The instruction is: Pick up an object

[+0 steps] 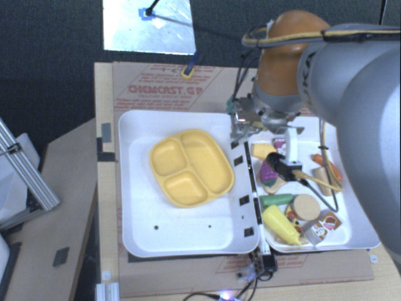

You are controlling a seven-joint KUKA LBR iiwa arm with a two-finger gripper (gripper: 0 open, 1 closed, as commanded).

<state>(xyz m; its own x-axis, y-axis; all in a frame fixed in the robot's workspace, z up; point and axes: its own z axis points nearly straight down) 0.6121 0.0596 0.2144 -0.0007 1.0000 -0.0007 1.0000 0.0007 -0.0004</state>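
Note:
My gripper (240,129) hangs over the far end of the divider between the two white bins, below the orange wrist band. Just right of it, in the right bin (351,234), lie a yellow cheese wedge (262,150) and a purple toy fruit (269,174). Nearer the front are a green cucumber (276,200), a yellow mustard bottle (280,225), a round tan cookie (306,207) and a small printed packet (317,230). Nothing shows between the gripper's tips from this angle.
The left bin (135,231) holds a yellow three-compartment plate (190,167). An orange carrot-like piece (323,161) lies at the right bin's far right, partly under the arm. The big grey arm covers the right bin's back right corner.

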